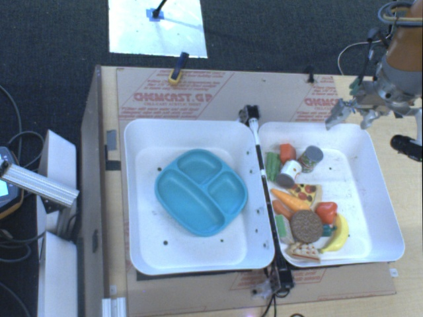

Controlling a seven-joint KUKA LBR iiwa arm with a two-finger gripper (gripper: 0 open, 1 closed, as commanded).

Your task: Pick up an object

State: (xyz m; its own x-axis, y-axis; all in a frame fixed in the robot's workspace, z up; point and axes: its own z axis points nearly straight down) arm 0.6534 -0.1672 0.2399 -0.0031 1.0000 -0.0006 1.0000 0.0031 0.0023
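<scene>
Above the right bin's [380, 197] far corner, the claw [351, 115] hangs spread wide, toy food [305, 203] lying well below-left.

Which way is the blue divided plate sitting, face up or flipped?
Face up. The blue plate shows its three recessed compartments to the camera, lying flat in the left bin.

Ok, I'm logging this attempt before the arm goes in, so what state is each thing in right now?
gripper: open, holding nothing, above the far edge of the right bin
blue plate: lying flat in the left bin, compartments bare
can: tipped on its side
banana: lying flat near the bin's front
brown patty: flat, among the other food
carrot: lying flat, mid-pile
</scene>
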